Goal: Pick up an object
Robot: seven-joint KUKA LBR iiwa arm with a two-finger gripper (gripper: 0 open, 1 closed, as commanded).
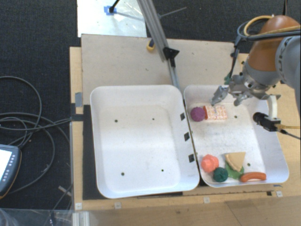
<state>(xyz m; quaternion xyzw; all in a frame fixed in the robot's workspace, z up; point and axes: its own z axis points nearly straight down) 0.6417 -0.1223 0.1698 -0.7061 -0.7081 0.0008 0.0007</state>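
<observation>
Hovering over the right bin (277,149), the end effector (229,96) has its fingers spread, holding nothing. Just below lies a pink-and-white block (216,113), beside a purple ball (198,113); it looks light and stiff, best pinched across its short sides.

We count two white bins (141,140), one purple ball (198,113), one pink block (217,113), one orange ball (209,163), one green ball (220,174), one wedge (235,160) and one sausage (253,176).
</observation>
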